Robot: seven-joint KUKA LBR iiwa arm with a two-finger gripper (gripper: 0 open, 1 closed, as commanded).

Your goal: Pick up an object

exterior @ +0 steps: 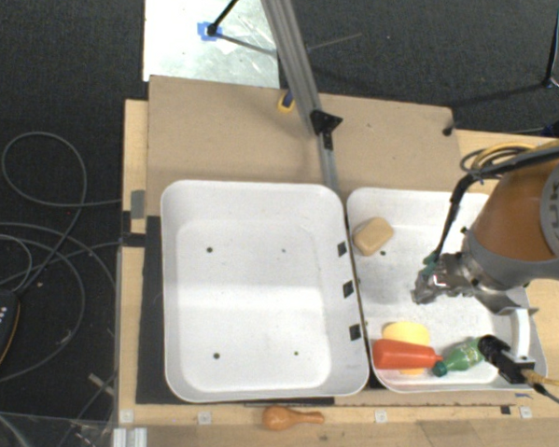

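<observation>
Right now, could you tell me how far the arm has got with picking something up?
Done: the gripper has reached into the right bin and sits low over its floor. In hand: nothing that I can see between its fingers. Left: the grasp and lift. The tan block, yellow piece, orange-red piece and green bottle all lie in the bin.

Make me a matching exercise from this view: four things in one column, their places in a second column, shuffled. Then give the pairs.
Things:
1. tan block
2. green bottle
3. gripper
4. brown pear-shaped thing

Places:
A. on the bench, outside the bins, at the near edge
B. far left corner of the right bin
C. over the middle of the right bin
D. near edge of the right bin, beside the orange thing

Pairs: 1-B, 2-D, 3-C, 4-A
</observation>
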